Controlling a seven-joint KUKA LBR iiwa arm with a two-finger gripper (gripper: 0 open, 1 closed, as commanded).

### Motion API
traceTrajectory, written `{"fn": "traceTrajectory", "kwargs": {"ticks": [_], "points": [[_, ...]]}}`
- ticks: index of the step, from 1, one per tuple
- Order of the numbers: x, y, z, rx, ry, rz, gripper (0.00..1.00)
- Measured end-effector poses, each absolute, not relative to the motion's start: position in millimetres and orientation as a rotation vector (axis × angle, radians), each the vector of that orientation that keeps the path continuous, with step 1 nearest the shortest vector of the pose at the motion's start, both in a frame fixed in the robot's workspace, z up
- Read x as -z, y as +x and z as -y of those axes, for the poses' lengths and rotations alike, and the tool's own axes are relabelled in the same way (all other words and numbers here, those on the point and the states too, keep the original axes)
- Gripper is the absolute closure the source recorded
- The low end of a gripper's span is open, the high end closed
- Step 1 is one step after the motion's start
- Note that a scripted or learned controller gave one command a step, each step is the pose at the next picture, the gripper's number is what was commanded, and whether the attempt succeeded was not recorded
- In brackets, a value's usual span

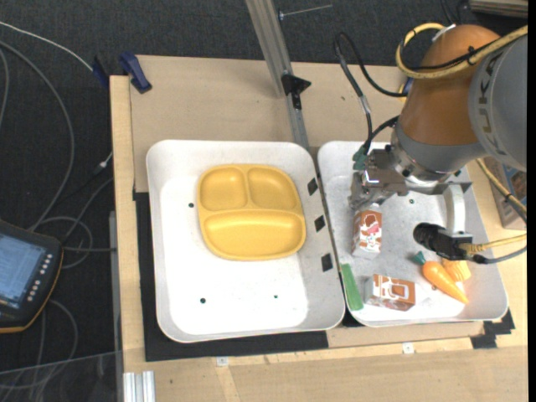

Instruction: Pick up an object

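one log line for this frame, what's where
end effector: in right bin, directly above small carton | nearby: flat carton, carrot, green stick | left bin: yellow tray

One fixed camera looks down at a slant from above the worktop (209, 82), taking in both white bins (167, 224) side by side, the arm (452, 99) entering from the right.

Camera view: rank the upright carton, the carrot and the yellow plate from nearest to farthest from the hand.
1. Upright carton, right bin, just below the hand.
2. Carrot, right bin, lower right of the hand.
3. Yellow plate, left bin; its centre lies farthest, though its right edge comes close.
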State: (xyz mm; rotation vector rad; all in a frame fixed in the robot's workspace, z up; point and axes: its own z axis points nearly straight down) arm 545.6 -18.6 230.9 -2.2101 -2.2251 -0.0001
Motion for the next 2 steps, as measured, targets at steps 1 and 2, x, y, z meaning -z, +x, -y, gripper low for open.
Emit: {"fn": "traceTrajectory", "kwargs": {"ticks": [1,2], "points": [[-221,546.7,-37,-0.002,-2.209,2.225,1.00],[-222,541.4,-85,0.001,-2.211,2.226,1.00]]}}
